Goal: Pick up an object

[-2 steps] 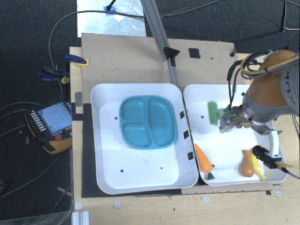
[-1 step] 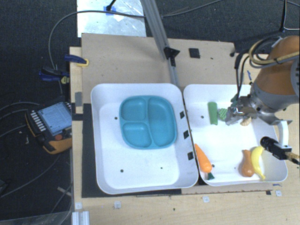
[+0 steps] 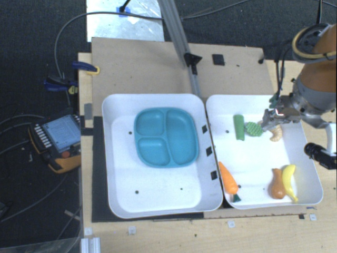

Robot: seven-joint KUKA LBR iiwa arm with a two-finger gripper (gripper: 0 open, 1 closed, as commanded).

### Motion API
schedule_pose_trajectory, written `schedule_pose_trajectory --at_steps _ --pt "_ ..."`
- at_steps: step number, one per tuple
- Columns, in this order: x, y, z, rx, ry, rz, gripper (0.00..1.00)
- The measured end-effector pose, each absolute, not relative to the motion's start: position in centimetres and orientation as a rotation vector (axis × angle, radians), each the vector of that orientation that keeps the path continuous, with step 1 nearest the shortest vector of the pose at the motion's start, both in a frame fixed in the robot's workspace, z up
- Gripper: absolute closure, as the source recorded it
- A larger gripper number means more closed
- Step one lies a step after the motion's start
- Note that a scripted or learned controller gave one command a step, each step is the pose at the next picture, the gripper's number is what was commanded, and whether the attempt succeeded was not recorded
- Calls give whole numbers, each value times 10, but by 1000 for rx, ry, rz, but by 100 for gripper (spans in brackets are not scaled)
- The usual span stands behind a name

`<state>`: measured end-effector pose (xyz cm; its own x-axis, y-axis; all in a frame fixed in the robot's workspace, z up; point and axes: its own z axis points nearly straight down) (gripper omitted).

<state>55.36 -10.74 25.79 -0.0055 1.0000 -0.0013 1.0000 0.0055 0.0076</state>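
**Gripper low in the right bin, beside the green toys**

The gripper (image 3: 269, 118) is down in the right bin (image 3: 310, 157), near its far edge. How far the jaws stand open I cannot tell, because the metal parts are small and blurred, and nothing can be seen clearly between them.

Taking the right bin as the landmark: a green bumpy toy (image 3: 254, 129) lies in its far half, just beside the gripper on the side of the left bin, perhaps touching it. A green stick-shaped toy (image 3: 239, 127) lies next to that, nearer the middle wall. A small beige piece (image 3: 276, 135) lies just below the gripper. At the near corner of the right bin are a banana (image 3: 289, 181) and an orange-brown toy (image 3: 277, 185), touching each other. A carrot (image 3: 228, 178) lies against the bin's wall on the left side.

The left bin (image 3: 121, 194) holds a blue divided plate (image 3: 166, 136).
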Motion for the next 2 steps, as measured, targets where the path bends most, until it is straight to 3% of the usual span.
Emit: schedule_pose_trajectory --at_steps 2 --pt "539 4 245 2211 2234 3 100"
